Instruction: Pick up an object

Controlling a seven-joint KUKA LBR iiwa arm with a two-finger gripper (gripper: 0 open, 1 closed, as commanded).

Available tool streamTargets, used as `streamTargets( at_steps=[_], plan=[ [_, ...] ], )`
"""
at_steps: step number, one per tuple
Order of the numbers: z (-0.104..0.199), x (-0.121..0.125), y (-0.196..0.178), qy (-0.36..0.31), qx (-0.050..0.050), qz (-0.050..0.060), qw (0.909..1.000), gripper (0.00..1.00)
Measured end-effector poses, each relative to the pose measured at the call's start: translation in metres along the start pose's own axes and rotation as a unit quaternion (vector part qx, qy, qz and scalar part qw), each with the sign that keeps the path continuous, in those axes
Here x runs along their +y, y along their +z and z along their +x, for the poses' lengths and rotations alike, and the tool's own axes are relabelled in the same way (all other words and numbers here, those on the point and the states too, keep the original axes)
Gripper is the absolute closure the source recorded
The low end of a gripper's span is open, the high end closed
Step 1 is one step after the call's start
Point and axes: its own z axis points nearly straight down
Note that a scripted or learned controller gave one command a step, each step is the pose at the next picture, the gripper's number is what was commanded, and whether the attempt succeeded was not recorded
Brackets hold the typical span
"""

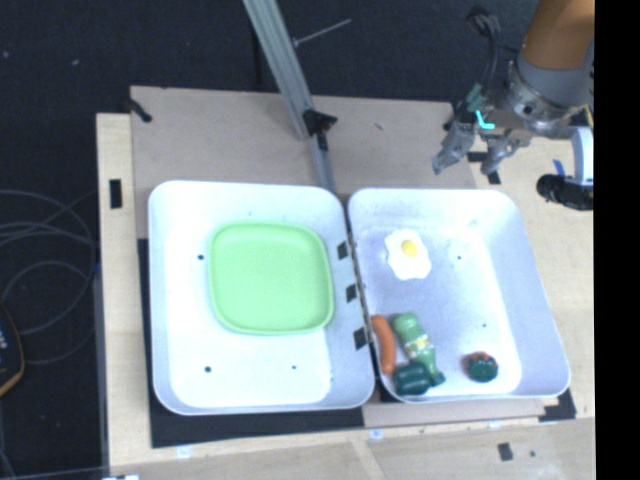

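Gripper hangs above bench behind right bin, fingers spread and holding nothing; fried egg, carrot, green bottle lie in bin.

The gripper hangs above the bench, just beyond the far edge of the right bin, with its fingers spread and nothing between them. In this bin lie a fried egg, a carrot, a green bottle and a small, perhaps round, dark green thing. The left bin holds a green plate.
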Motion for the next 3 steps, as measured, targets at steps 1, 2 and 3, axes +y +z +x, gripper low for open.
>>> streamTargets(
  at_steps=[1, 2, 3],
  plan=[
    [0.0, 0.0, 0.0, 0.0, 0.0, 0.0, 1.0, 0.0],
    [-0.001, 0.003, 0.042, 0.0, 0.0, 0.002, 1.0, 0.0],
    [0.005, 0.005, 0.087, 0.0, 0.0, 0.002, 1.0, 0.0]
  ],
)
